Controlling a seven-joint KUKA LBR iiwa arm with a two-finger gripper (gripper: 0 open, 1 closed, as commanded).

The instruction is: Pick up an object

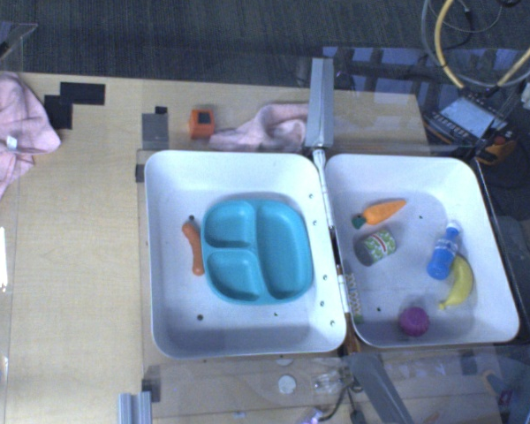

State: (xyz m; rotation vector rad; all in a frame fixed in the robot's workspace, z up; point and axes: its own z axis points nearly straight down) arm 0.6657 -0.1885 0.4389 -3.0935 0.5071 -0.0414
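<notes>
The right bin [477,193] holds an orange carrot [382,211], a small grey-green can [375,246] lying on its side, a blue bottle [442,255], a yellow banana [458,284] and a purple ball-like object [414,321]. In the left bin [168,316] lies a blue divided plate [255,250], and a thin orange utensil [193,246] rests just left of it.
A pink cloth [265,131] is bunched behind the bins beside an upright grey post [318,104]. Another pink cloth [13,131] lies at the far left of the bench. A small orange block [202,122] and grey brackets sit on the wooden bench top.
</notes>
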